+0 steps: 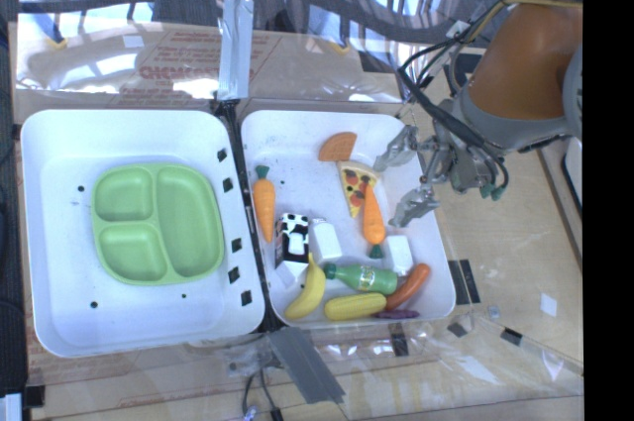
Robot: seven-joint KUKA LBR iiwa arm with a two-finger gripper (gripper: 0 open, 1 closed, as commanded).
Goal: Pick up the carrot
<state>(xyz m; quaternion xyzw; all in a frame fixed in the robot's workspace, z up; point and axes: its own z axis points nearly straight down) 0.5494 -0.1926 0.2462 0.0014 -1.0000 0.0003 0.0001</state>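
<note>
Dark ribbed carpet lies beyond the pale wood counter point(515, 300). The open, empty gripper point(406, 176) hangs beside a smooth, tapered orange carrot point(371, 216) in the glossy white bin point(297, 122).

Red print on cardboard point(188, 62): illegible.

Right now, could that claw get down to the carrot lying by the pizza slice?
Probably yes. The claw hangs open just right of the carrot, which lies uncovered in the right bin. The pizza slice touches its top end and might get nudged.
</note>
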